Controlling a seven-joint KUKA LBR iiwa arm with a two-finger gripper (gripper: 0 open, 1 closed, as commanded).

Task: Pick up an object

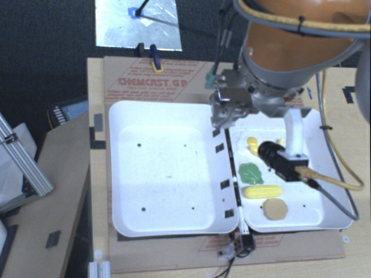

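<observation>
Two shallow white bins sit side by side: the left bin [165, 172] and the right bin [313, 213]. Just below the gripper [223, 116], the right bin holds four small items: one yellow piece [253, 145], one green piece [251, 173], one corn cob [262, 191] and one tan round piece [275, 209].

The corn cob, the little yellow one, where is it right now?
The corn cob lies in the right bin, near its front, just below the green piece and above the round tan cookie.
</observation>
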